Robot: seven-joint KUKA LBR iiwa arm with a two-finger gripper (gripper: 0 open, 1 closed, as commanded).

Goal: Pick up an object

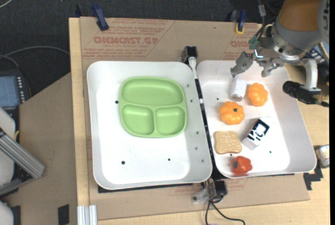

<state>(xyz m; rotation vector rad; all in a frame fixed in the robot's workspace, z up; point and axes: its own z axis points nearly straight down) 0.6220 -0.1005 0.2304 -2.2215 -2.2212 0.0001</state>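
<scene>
The grey two-finger tool (pixel 256 64) hangs over the far part of the right-hand shallow white plastic bin (pixel 293 135), its two fingers spread apart with nothing between them. Just below the tool, nearest its left finger, a small white cylinder (pixel 238 88) lies on the bin floor, and right beside that, under the right finger, sits a small orange plastic pumpkin (pixel 257 94). A little farther toward the camera rests a second orange pumpkin with a green stem (pixel 231 113). Beyond it, farther again from the tool, a black-and-white boxy block (pixel 256 134) lies tilted, with a tan slice of toy bread (pixel 227 142) just to its left. Farther still, near the bin's front edge, is a red toy tomato with a green top (pixel 241 165). Well away to the tool's left, across the black strip between the bins, the left-hand white bin (pixel 104 166) holds a light-green plastic tray with three compartments (pixel 153 107). Both bins rest on a brown cardboard sheet (pixel 131 35) covering the tabletop, clipped at its far edge by a blue clamp (pixel 99 17).
</scene>
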